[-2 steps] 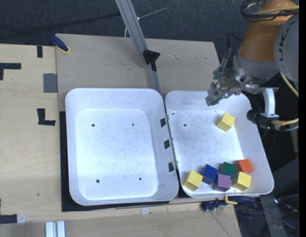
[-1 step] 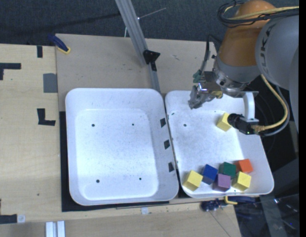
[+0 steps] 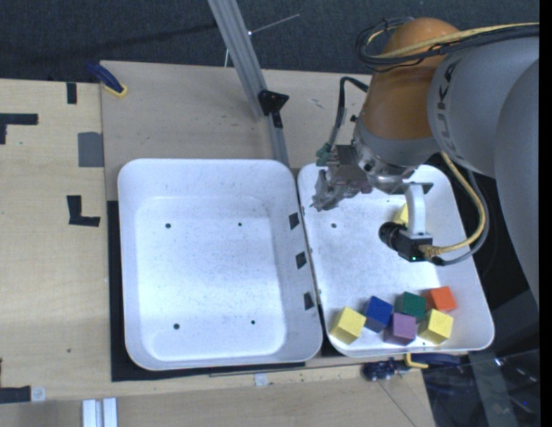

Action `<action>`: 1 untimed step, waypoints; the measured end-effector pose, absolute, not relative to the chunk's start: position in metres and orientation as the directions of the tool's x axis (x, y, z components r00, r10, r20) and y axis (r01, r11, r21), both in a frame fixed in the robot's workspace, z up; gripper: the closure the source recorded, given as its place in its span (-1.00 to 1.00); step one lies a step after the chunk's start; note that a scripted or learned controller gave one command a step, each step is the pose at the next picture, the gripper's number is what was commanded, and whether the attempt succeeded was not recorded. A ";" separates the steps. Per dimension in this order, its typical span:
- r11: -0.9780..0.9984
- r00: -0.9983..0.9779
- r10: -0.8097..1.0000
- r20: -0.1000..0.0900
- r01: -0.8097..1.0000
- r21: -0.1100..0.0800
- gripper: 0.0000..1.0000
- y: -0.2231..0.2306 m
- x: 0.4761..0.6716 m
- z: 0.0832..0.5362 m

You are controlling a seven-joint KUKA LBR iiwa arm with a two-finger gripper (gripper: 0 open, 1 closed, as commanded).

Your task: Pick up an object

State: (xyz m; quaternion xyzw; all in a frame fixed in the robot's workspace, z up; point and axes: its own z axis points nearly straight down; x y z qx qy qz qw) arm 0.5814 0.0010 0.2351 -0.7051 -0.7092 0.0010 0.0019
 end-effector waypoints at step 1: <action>0.007 -0.007 1.000 0.002 1.000 -0.003 1.00 0.047 0.568 0.238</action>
